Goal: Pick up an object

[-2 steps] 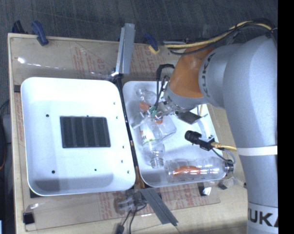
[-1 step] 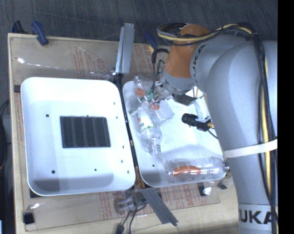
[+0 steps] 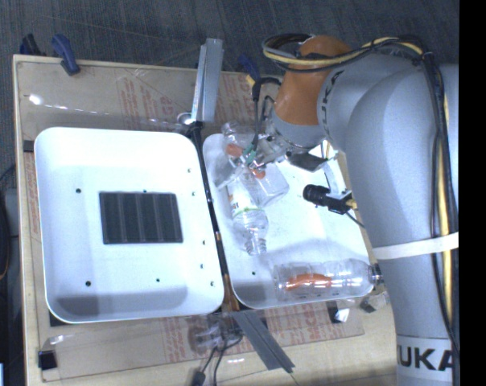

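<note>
my gripper (image 3: 255, 158) is low in the right bin (image 3: 339, 240), over a clear bottle (image 3: 247, 211); its state i cannot tell. reaching step; next, a firm close and lift.

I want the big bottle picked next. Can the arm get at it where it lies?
Probably yes. The big bottle lies on its side along the near wall of the right bin, nothing on top; the small bottle lies apart.
</note>
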Controlling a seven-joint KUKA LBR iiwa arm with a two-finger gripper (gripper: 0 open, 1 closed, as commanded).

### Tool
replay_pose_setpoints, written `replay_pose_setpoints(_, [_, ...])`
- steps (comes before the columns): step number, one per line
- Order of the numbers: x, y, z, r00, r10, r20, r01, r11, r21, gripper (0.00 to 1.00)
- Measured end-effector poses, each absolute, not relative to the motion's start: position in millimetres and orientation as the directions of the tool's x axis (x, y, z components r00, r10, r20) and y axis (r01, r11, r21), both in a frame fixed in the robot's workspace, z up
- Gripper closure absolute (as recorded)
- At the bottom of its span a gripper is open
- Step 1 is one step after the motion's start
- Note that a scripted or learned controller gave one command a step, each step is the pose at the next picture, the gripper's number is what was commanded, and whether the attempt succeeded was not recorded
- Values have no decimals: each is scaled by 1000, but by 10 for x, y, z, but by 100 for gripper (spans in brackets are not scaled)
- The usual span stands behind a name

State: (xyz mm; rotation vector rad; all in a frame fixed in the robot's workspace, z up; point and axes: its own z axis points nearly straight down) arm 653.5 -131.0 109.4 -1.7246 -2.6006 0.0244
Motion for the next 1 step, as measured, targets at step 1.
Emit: replay_pose_setpoints(1, [6568, -810, 1961, -357, 934, 1, 934, 357, -2, 100])
